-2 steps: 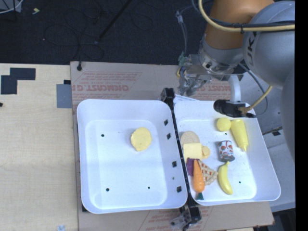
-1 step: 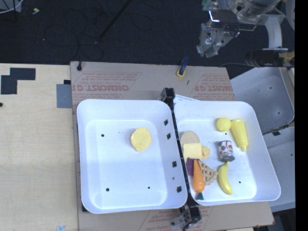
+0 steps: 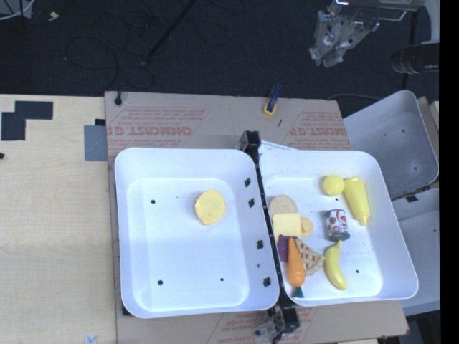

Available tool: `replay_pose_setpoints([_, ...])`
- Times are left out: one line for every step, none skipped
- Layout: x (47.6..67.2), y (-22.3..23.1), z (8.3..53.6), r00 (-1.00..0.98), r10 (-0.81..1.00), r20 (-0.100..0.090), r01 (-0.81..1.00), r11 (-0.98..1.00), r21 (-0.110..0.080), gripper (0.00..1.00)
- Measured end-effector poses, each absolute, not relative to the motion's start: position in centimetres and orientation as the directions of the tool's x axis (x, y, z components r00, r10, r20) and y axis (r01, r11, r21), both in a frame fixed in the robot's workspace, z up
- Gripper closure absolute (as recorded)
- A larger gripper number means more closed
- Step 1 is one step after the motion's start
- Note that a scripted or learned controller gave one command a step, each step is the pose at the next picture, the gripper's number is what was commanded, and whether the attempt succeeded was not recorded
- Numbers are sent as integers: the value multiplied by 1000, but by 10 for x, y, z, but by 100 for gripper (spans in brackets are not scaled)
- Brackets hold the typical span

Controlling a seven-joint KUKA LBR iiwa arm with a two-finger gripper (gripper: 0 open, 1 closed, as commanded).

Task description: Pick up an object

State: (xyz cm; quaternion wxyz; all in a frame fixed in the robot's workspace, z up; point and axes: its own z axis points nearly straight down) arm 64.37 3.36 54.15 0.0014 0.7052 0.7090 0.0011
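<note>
Overhead slanted view of two shallow white bins side by side on a cardboard sheet [image 3: 215,124], itself on a pale wooden bench [image 3: 50,228]. In the left bin [image 3: 136,185], near its centre and slightly toward the far side: a single flat yellow disc [image 3: 210,207], well apart from all walls. In the right bin [image 3: 384,264], a cluster of candidate objects for picking. Against the inner wall: a round tan biscuit [image 3: 283,206], touching a pale yellow block [image 3: 288,225] just in front of it; nearer the camera, a small purple piece [image 3: 282,247], an orange carrot [image 3: 295,264] lying lengthwise, and a lattice-patterned wafer [image 3: 311,256] partly beneath the carrot. Toward the far right: a yellow ball [image 3: 332,185] touching a yellow bottle [image 3: 357,199]. Between the two groups: a small can [image 3: 337,224], printed in red, with a banana [image 3: 334,265] just in front of it. At the far end of the seam between the bins: a black clip [image 3: 250,142]. On the far edge of the cardboard: a small blue and yellow tool [image 3: 272,100]. At upper right, over the dark floor and well clear of both bins: the gripper [image 3: 330,45], blurred, tilted toward the left; width of its opening impossible to tell at this size.
</note>
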Motion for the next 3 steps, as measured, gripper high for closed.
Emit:
replay_pose_setpoints([644, 23, 537, 1, 1000, -1, 1000, -1, -5, 100])
replay_pose_setpoints([644, 14, 537, 2, 1000, -1, 1000, -2, -6, 100])
replay_pose_setpoints([644, 4, 537, 2, 1000, -1, 1000, -2, -6, 100])
